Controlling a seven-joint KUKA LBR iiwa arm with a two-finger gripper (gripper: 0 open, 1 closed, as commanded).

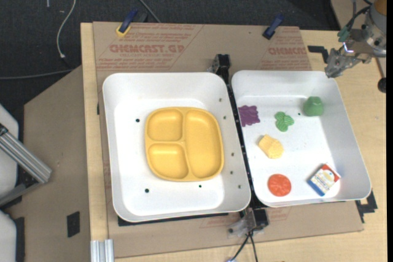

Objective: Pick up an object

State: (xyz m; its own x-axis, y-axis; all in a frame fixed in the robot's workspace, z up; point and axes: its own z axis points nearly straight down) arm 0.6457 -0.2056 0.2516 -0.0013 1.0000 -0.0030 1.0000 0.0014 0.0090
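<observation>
1. Overhead, the metal two-finger gripper [334, 67] hangs at the upper right, just past the far right corner of the right shallow white plastic bin [350, 132]; nothing sits between its fingers, and whether they are spread or closed I cannot tell.
2. The right bin is smooth, glossy and round-cornered, and it carries six small things lying apart from one another.
3. A flat purple piece with a ragged outline [248, 115] lies near the bin's left wall.
4. A lumpy bright-green knobbly toy [284, 121] sits right of it, around mid-bin.
5. A rounded darker green block-like lump [314, 107] rests toward the far right side, the nearest of the things to the gripper.
6. A pale yellow wedge-shaped chunk [270, 146] lies just below the purple piece and the knobbly toy.
7. A flat red-orange disc [279, 184] lies near the front edge.
8. A small white box with blue and orange print [323, 180], tilted, sits in the front right corner.
9. The left shallow white plastic bin [123, 132] holds a matte yellow three-compartment plate with rounded corners [184, 144], set at its middle.
10. Both bins rest side by side on a brown printed cardboard sheet [184, 46] covering the bench, pinned at the back edge by a blue-and-yellow clamp [127, 23] and a blue clamp [273, 27].
</observation>
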